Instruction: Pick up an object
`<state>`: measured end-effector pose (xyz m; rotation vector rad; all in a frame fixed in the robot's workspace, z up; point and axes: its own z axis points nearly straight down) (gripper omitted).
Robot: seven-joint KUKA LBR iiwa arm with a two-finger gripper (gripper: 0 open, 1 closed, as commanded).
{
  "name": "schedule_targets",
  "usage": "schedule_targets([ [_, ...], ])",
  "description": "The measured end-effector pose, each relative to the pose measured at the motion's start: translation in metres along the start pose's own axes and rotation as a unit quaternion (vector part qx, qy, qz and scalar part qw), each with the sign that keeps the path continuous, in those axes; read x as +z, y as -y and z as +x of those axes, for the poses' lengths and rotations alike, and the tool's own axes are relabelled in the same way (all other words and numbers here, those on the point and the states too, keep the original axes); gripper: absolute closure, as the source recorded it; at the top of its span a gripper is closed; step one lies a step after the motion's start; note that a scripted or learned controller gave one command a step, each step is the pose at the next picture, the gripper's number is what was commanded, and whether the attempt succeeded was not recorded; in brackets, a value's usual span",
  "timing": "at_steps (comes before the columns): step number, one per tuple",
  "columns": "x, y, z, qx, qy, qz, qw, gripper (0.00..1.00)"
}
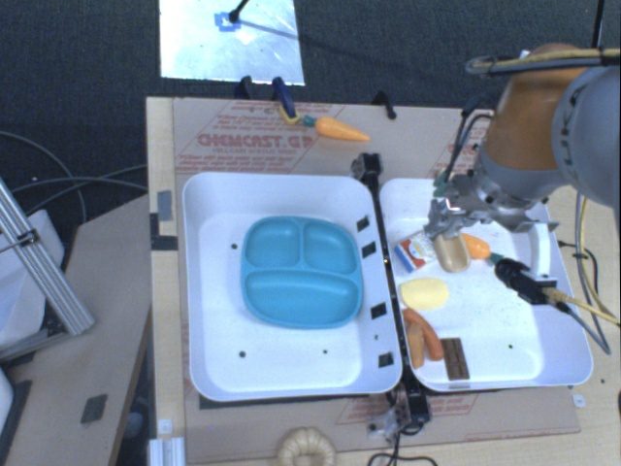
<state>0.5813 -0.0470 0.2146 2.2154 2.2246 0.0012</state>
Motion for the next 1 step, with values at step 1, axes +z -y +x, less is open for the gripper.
schedule_targets([
  [1, -0.0204, 0.001, -0.0036, 0.0, 0.0, -0.001, 1.0, 1.0],
])
